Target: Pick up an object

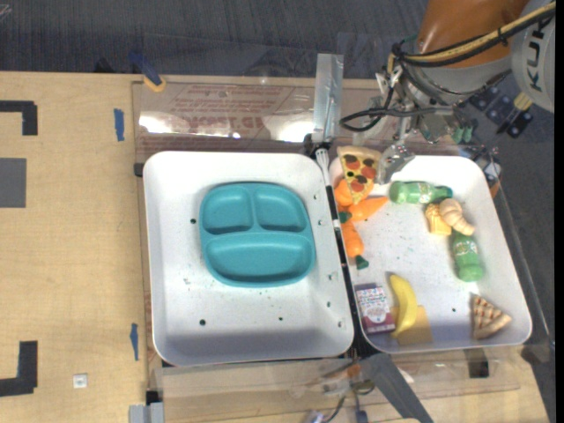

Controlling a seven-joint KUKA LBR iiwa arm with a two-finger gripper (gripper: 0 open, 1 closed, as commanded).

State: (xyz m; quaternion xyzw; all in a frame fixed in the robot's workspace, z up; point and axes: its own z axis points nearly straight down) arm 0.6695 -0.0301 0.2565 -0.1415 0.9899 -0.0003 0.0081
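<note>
The gripper [397, 159] hangs at the right bin's [511, 263] far edge, finger state indeterminable, with the green bottle [416, 192] just nearer, its long axis left-right.

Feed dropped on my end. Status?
Gripper low at right bin's far edge, nothing seen held. Green bottle beside it. Pizza slice close.

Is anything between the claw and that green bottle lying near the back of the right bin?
Nothing visible. The claw hangs just beside the green bottle, with bare bin floor between them; the pizza slice lies off to the side.
</note>
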